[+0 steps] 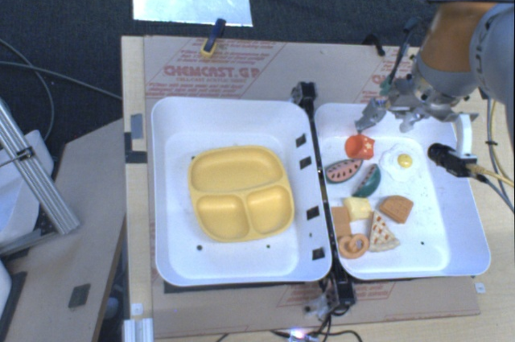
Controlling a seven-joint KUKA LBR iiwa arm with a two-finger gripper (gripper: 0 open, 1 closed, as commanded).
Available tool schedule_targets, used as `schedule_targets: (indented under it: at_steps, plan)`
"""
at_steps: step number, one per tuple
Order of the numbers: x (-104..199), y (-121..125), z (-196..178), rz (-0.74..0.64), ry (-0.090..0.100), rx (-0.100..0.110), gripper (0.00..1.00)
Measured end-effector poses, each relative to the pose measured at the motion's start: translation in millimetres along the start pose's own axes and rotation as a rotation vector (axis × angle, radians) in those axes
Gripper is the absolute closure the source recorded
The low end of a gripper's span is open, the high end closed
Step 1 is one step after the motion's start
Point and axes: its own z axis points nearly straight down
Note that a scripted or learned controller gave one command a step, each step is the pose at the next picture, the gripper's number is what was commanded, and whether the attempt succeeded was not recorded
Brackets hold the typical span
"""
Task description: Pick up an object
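Presently, findings as follows.
Gripper [394,113]: above right bin's [463,252] far edge; finger state cannot be made out.
Arm [463,35]: cut off at right.
Right bin: red piece [360,146] beneath gripper, watermelon slice [344,170], fried egg [400,161], cracker [395,208], pretzel [352,245].
Left bin [173,252]: yellow divided tray [240,191].

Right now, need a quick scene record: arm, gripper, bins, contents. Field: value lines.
arm: grey KUKA arm, orange band, reaching in from the right
gripper: gripper over the right bin's far edge, above the toy food, nothing seen between its fingers
left bin: left bin holds a yellow divided tray
right bin: right bin holds toy food
right bin items: red piece, fried egg, watermelon slice, green piece, cracker, cheese block, pretzel, pizza slice
task state: no object picked up
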Motion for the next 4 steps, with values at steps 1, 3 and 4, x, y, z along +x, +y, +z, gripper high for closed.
schedule_targets:
  at_steps: [1,3,4]
  plan:
    - [-37,-65,88,0.007,0.001,0.011,0.0]
    - [2,-99,103,-0.008,0.001,-0.005,0.0]
    - [81,-144,-2,-0.009,0.005,-0.006,0.0]
